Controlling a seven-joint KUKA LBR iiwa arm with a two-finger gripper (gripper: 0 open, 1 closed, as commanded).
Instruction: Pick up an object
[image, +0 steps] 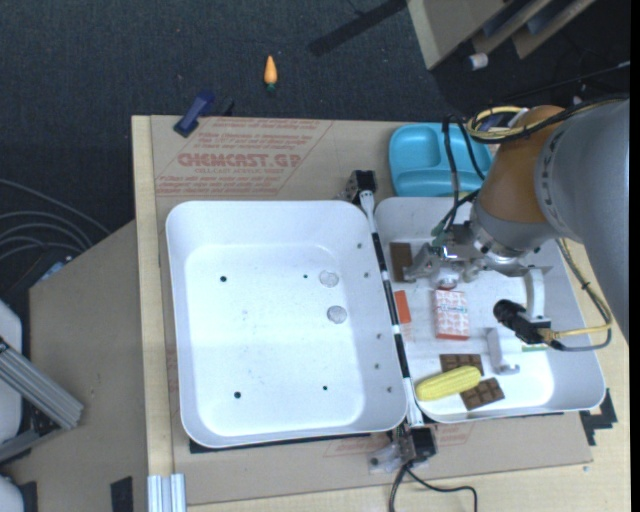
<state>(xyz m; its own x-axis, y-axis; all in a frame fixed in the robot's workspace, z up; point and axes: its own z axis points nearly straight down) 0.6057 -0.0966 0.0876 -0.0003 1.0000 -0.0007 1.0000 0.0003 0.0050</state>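
Observation:
The right bin (570, 385) holds several small things. A red-and-white packet (451, 312) lies near its middle, and a brown chocolate bar (400, 262) and a small orange piece (402, 305) lie by its left wall. At the front are a yellow corn cob (448, 382), a dark brown bar (460, 362), a brown block (483, 393) and a grey metal piece (496, 350). My gripper (447, 258) hangs low over the back of this bin, just above the packet and to the right of the chocolate bar. Nothing is visibly held in it.
The left bin (185, 300) has two small pale discs (333, 297) near its right side. A light blue tray (425, 158) sits behind the right bin. The grey and orange arm (560, 170) covers the right bin's back right corner.

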